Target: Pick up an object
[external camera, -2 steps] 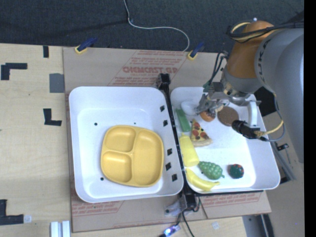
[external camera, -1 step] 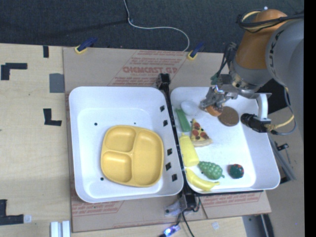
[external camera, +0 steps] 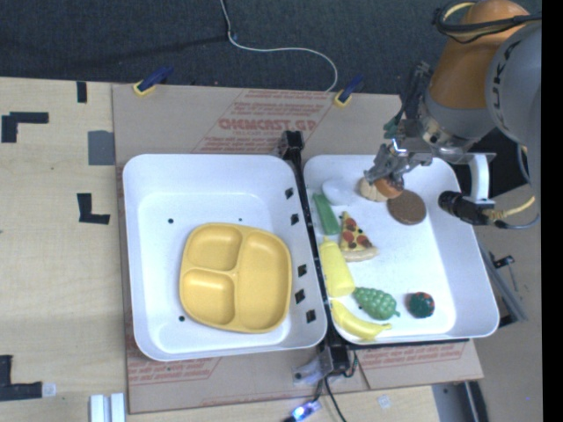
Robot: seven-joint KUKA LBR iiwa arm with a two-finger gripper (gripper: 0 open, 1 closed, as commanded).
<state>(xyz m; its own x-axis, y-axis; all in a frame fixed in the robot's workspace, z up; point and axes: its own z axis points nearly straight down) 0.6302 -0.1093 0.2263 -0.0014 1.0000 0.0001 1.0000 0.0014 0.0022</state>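
Toy bread roll point(external camera: 376, 188), tan with an orange-brown patch, lies at the back of the right bin point(external camera: 471, 310) beside a brown disc point(external camera: 407, 207). Gripper point(external camera: 387, 170) sits directly over it; whether it grasps cannot be told.

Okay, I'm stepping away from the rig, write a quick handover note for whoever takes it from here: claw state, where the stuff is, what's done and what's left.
Claw: low at the back of the right bin, right at a tan food piece; a grip can't be confirmed from this view.
Right bin: brown disc beside the tan piece, pizza slice, green stick, yellow corn, banana, green bumpy piece and small red-green piece.
Left bin: yellow divided plate.
Done: the arm has reached an object.
Left: confirm the grasp and lift it clear.
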